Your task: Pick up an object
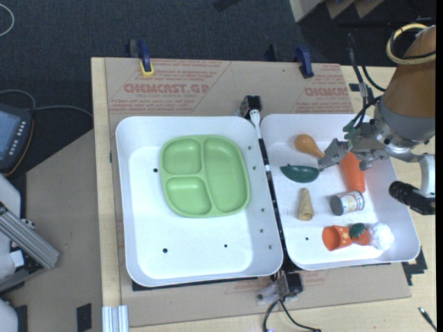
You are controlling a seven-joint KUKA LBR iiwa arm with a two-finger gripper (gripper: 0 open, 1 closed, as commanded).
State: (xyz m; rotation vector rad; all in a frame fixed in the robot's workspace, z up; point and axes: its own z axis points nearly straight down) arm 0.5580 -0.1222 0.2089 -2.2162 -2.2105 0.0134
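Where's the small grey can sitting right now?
The grey can lies in the right bin, just below the orange carrot, right of the tan cone and above the red toy.

The arm (413,81) is cut off at the 3 o'clock edge; its pincer (356,152) covers the orange carrot's (354,175) top end.

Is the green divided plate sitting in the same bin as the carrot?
No, the green divided plate lies in the left bin, while the carrot is in the right bin.
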